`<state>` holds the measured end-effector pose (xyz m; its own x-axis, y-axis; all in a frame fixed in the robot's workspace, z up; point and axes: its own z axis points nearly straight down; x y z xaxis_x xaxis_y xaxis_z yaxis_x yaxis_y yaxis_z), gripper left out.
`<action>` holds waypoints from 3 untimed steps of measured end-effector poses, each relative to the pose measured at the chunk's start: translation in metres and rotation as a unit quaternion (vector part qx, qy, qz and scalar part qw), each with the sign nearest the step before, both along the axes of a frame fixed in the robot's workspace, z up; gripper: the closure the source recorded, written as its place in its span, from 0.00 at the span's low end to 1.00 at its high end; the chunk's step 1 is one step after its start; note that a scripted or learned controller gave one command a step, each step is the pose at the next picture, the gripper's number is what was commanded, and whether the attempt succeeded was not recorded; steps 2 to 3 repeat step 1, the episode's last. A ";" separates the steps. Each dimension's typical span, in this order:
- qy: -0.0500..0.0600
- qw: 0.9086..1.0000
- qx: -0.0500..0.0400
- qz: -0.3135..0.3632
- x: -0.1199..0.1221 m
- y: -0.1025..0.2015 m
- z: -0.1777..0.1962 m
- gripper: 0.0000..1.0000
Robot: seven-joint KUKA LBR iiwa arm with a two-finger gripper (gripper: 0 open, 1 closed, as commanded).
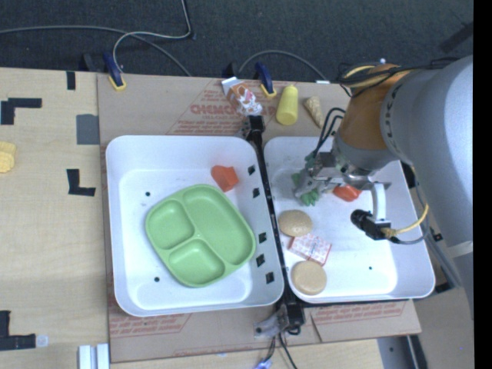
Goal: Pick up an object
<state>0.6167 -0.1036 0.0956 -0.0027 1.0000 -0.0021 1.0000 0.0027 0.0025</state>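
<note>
The grey arm [430,129] hides the right bin's [384,283] far-right corner. Its pincer [310,181] — span impossible to tell — sits over a green object [309,197], partly hidden, near the bin's far-left corner.

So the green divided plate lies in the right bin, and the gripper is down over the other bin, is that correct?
Not quite. The camera view shows the green divided plate in the left bin, not the right one. The gripper is down over the other bin, the right bin, as you said.
</note>
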 end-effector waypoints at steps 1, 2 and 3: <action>0.002 1.000 0.001 0.000 0.000 0.059 0.089 1.00; 0.002 1.000 0.001 0.000 0.000 0.059 0.089 1.00; 0.002 1.000 0.001 0.000 0.000 0.059 0.089 1.00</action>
